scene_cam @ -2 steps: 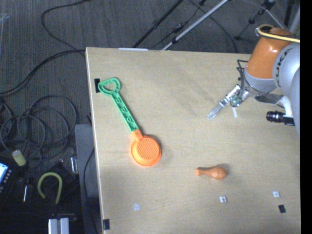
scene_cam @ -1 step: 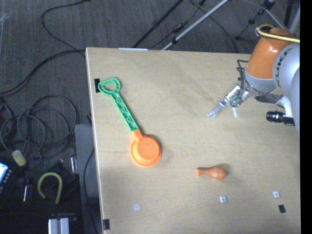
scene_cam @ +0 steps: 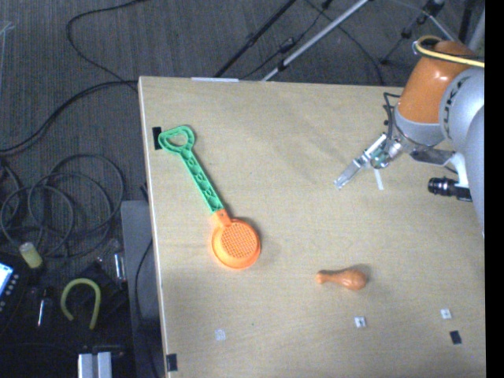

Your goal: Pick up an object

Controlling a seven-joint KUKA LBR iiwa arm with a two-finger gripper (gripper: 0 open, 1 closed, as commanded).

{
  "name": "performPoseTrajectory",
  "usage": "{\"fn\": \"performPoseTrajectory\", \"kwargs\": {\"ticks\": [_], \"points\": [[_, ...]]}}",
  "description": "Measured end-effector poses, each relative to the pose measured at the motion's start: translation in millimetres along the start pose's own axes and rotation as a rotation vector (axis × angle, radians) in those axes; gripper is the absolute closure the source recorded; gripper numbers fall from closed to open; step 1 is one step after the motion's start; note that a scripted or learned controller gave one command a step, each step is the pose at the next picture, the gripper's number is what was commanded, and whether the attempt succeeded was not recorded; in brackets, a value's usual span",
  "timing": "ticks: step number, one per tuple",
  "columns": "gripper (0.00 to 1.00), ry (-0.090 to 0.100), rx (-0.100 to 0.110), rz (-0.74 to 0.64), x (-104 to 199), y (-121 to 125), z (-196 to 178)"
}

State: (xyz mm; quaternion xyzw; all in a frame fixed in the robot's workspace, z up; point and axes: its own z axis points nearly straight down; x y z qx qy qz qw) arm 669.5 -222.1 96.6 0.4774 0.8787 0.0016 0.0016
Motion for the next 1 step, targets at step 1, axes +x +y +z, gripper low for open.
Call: {"fn": "performPoseTrajectory", "kwargs": {"ticks": [1], "points": [[0.0, 0.0, 0.0, 0.0, 0.0, 0.0, 0.0]]}}
